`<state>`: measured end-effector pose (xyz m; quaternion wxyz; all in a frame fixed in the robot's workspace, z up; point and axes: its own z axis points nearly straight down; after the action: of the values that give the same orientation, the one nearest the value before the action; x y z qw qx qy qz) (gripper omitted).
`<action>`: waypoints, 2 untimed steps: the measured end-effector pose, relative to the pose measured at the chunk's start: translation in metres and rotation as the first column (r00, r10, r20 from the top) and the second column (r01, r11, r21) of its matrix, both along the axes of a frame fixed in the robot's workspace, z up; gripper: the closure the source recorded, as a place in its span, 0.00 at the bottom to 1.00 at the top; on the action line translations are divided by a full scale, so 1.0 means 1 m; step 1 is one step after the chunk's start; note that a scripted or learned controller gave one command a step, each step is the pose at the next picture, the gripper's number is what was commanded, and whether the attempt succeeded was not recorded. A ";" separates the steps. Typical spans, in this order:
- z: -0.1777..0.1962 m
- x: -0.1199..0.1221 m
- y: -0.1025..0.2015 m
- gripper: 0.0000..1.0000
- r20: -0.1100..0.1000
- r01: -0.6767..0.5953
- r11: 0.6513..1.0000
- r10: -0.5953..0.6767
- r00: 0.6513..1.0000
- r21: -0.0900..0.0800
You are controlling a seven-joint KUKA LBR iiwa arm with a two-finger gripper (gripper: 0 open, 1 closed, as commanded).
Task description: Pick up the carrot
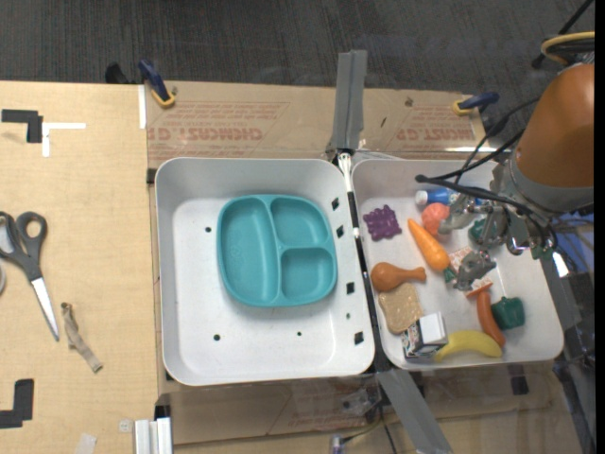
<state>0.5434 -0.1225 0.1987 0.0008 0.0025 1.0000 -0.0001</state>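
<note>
The carrot [428, 244], an orange tapered piece, lies slantwise in the middle of the right bin [539, 353], its tip pointing up and left. My gripper [472, 261] hangs over the same bin, just to the carrot's right and apart from it. Nothing shows held in it. The arm's orange band [565, 126] is above it at the view's right edge.
Around the carrot lie purple grapes [382, 221], a peach ball [435, 215], a brown drumstick [397, 274], a bread slice [402, 306], a banana [469, 346], a red-orange stick [487, 317] and a green block [510, 312]. The left bin [180, 282] holds a teal divided plate [279, 251]. Scissors [30, 268] lie on the bench at left.
</note>
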 end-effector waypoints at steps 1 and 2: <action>-0.105 0.014 0.031 0.00 0.001 -0.034 0.999 0.034 0.999 0.000; -0.106 0.011 0.029 0.00 0.002 -0.012 1.000 0.012 1.000 -0.001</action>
<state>0.5544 -0.0935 0.0931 0.0017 -0.0033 1.0000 -0.0003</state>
